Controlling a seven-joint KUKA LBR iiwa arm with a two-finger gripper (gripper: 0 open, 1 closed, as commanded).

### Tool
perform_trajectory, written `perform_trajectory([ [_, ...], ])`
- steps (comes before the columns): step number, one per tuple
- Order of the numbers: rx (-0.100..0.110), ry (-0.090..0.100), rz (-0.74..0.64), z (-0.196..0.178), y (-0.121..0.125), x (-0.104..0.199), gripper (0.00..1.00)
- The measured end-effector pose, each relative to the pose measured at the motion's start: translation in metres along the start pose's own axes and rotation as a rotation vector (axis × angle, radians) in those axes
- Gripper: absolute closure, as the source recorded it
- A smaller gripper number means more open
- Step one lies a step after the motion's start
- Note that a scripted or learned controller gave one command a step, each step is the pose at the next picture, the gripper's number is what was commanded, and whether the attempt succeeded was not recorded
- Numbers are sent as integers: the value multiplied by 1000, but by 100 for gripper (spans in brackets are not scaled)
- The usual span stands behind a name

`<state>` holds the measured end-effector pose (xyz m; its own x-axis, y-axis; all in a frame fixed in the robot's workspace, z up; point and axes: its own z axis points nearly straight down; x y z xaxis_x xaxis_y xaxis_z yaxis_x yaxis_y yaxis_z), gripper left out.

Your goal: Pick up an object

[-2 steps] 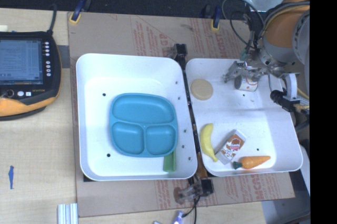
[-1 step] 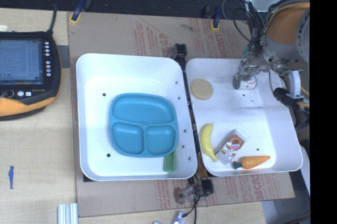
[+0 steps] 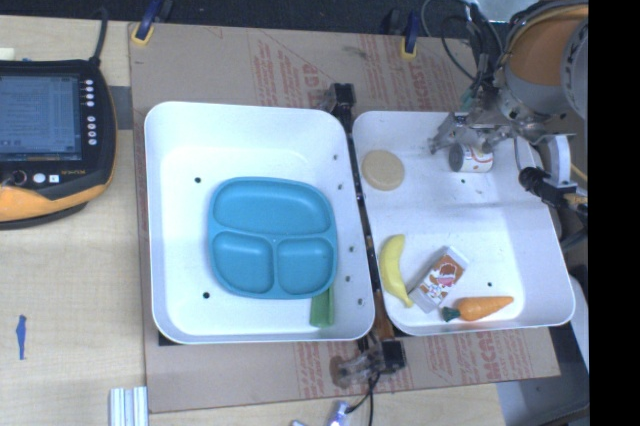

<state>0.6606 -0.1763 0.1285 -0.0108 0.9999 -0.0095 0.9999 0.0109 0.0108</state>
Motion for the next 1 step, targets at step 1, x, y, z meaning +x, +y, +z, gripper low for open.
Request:
perform_trajectory([
  [1,0,-1,-4,-11,1,-1,100],
])
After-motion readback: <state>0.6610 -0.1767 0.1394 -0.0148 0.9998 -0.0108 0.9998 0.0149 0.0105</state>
